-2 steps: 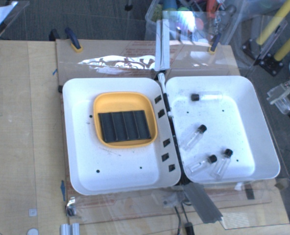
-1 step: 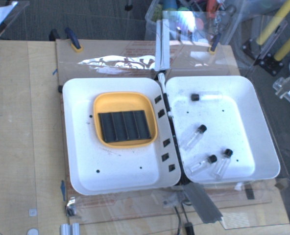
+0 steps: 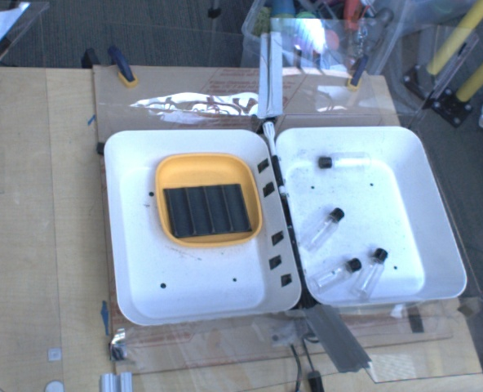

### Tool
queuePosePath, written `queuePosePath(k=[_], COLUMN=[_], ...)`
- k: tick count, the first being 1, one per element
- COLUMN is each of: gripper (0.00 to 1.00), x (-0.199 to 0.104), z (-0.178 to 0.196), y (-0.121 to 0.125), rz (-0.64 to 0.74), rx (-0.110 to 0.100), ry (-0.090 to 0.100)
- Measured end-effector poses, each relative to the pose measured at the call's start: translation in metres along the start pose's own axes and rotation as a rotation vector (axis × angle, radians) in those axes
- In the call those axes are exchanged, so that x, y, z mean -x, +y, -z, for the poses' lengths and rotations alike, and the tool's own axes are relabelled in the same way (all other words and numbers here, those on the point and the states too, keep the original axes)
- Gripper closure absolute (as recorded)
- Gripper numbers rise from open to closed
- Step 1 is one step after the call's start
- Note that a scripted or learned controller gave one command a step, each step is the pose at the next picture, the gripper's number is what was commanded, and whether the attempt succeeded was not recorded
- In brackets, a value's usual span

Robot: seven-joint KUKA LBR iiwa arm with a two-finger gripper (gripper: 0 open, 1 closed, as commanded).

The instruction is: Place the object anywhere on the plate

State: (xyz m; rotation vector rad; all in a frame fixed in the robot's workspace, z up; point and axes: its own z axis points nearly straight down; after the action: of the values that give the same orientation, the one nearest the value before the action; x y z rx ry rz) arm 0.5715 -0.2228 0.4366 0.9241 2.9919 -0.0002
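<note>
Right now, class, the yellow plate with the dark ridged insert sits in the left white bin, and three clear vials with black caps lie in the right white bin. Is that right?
Not quite: the count is wrong. The camera view shows four clear vials with black caps in the right white bin, not three. The yellow plate with its dark ridged insert does sit in the left white bin.

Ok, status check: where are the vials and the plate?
Four capped vials loose in right bin. Yellow plate in left bin, dark ridged insert on it. Nothing blocking.
</note>
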Motion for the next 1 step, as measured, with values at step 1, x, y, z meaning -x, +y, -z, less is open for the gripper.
queuePosePath(k=[1], gripper=[1.00], x=[0.0062], z=[-0.0003], y=[0.0044], rz=[0.297], rx=[0.001], ry=[0.000])
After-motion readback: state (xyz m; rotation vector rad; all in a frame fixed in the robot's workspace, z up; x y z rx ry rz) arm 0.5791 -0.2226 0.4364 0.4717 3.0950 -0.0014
